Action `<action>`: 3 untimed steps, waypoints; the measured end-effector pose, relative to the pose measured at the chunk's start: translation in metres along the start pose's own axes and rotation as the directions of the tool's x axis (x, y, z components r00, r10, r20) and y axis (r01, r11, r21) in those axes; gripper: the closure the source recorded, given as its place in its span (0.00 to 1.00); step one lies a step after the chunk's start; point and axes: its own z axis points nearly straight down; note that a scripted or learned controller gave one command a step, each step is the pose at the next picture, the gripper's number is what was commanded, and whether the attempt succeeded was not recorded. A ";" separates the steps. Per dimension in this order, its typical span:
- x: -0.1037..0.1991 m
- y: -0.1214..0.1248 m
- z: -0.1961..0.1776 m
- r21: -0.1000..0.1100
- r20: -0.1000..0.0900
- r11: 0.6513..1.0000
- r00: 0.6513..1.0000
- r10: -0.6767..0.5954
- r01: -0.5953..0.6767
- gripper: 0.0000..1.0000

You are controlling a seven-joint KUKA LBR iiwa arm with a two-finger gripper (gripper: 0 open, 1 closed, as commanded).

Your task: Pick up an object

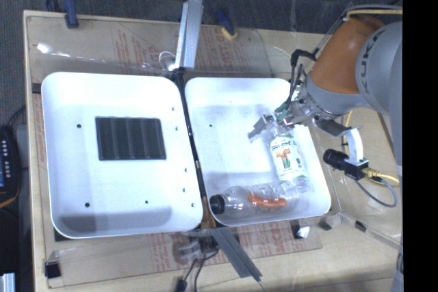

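On the pale wooden surface, your tool, jaw state I cannot tell, hovers beside the light, slippery white-labelled plastic bottle; grip its midbody.

The arm is cut off by the right edge. The label on the small bottle is too small to read.

fixed overhead | slanted down | both bins | seemingly mid-range
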 end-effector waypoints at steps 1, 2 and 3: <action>-0.004 0.017 0.008 -0.003 0.003 1.000 1.000 -0.022 0.022 0.00; -0.004 0.019 -0.007 -0.002 0.003 1.000 1.000 0.000 0.000 0.00; -0.003 0.024 -0.005 -0.005 0.004 0.998 0.998 -0.060 0.060 0.00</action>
